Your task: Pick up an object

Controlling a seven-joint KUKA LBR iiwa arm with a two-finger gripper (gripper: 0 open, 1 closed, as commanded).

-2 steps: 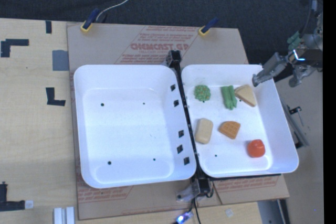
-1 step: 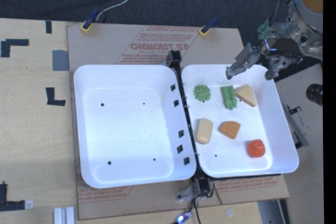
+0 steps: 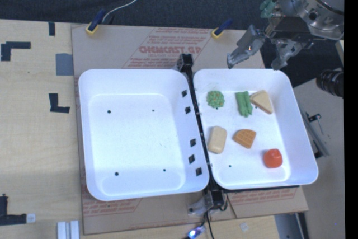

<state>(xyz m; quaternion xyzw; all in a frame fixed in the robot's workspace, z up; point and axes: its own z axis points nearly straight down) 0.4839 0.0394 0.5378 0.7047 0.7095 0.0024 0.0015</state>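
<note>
Jaws spread, empty, raised beyond right white plastic bin's far rim | targets clustered inside: green bumpy ball, red round piece | descent pending

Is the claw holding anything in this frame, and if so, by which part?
Nothing is held. The claw is open, above the right bin's far rim, with nothing between its fingers.

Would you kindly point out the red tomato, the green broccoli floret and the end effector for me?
red tomato [image 3: 273, 158], camera view, middle of its top.
green broccoli floret [image 3: 215, 99], camera view, centre of its crown.
end effector [image 3: 263, 56], camera view, midway between its two fingertips, above the right bin's far rim.
</note>
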